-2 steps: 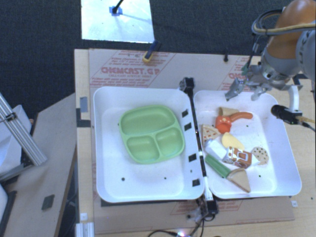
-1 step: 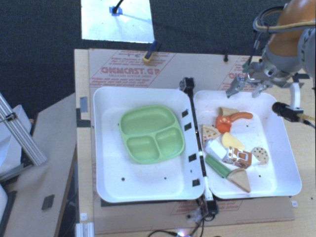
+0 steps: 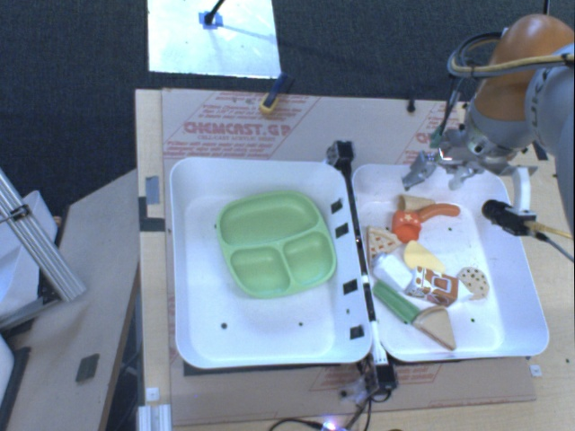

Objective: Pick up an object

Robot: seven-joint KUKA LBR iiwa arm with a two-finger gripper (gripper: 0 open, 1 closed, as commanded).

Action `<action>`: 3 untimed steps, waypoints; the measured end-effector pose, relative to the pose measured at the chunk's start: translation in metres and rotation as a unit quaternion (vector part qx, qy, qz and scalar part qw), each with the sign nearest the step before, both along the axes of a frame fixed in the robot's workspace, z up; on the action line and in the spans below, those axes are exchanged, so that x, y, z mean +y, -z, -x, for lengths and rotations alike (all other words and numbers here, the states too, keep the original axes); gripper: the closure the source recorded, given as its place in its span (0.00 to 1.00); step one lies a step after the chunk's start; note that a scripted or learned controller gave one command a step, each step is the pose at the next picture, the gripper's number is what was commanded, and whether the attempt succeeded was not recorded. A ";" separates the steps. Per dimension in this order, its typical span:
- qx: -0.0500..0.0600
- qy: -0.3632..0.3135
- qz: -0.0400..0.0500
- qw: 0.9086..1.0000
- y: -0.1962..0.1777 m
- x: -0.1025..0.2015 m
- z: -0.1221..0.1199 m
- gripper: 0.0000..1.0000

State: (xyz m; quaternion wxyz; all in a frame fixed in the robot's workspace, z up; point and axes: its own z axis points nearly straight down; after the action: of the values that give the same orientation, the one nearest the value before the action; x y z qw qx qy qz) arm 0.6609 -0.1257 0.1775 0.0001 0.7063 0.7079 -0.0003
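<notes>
Your gripper (image 3: 440, 171) hangs over right bin (image 3: 521, 317), fingers spread, nothing between them. Toy pile lies below it. Nearest: sausage (image 3: 437, 211), just under gripper, long side running left-right.

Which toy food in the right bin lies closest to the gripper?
The red sausage, curved at the pile's top edge, just below the gripper; the other pieces lie farther down.
</notes>
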 end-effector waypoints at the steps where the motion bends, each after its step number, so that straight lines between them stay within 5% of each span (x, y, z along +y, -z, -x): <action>1: 0.000 -0.001 0.000 1.000 0.061 0.005 0.001 0.00; 2: 0.002 -0.001 0.000 1.000 0.093 0.005 0.001 0.00; 3: 0.006 -0.001 -0.002 1.000 0.084 0.005 0.002 1.00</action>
State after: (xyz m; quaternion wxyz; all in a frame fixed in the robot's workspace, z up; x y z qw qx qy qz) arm 0.6585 -0.1202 0.0935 -0.0053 0.7053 0.7089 -0.0034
